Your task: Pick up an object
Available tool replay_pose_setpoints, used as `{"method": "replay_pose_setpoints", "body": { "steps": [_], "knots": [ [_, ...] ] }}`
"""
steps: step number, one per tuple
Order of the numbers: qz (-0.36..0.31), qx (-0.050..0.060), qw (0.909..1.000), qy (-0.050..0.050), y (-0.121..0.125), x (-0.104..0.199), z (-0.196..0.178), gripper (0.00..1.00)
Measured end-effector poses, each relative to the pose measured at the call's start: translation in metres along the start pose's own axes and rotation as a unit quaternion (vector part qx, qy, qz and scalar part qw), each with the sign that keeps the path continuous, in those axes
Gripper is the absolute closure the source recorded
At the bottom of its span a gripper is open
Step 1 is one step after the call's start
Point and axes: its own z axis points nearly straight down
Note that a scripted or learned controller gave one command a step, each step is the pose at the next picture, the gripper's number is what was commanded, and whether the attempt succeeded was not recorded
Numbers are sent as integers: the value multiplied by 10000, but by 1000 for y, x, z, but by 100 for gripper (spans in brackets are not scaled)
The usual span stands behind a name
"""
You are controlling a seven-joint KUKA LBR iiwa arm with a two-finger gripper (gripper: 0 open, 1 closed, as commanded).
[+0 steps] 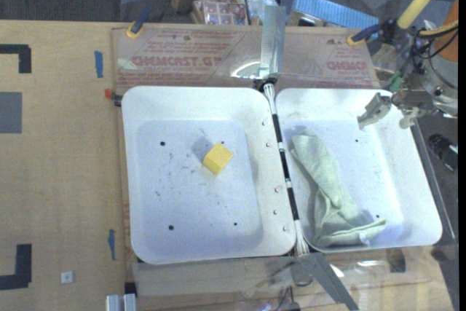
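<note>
Hovering over the upper right corner of the right shallow white plastic bin [408, 229], the gripper [386, 111] has its two fingers spread apart with nothing between them, seemingly poised before a descent. A crumpled pale green cloth [328, 189] lies below it; a small yellow block [217, 158] sits in the left bin [145, 229]. Much of the arm is cut off at right.

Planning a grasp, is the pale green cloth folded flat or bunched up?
Bunched up: the pale green cloth lies crumpled in a long rumpled heap along the right white bin's left side.
</note>
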Motion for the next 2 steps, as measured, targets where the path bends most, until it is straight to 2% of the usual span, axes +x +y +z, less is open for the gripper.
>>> {"method": "replay_pose_setpoints", "body": {
  "steps": [1, 2],
  "knots": [
    [508, 0, 9987, 1, 27, 6, 81, 0],
    [-67, -2, 10000, 1, -72, -21, -1, 0]
  ]
}}
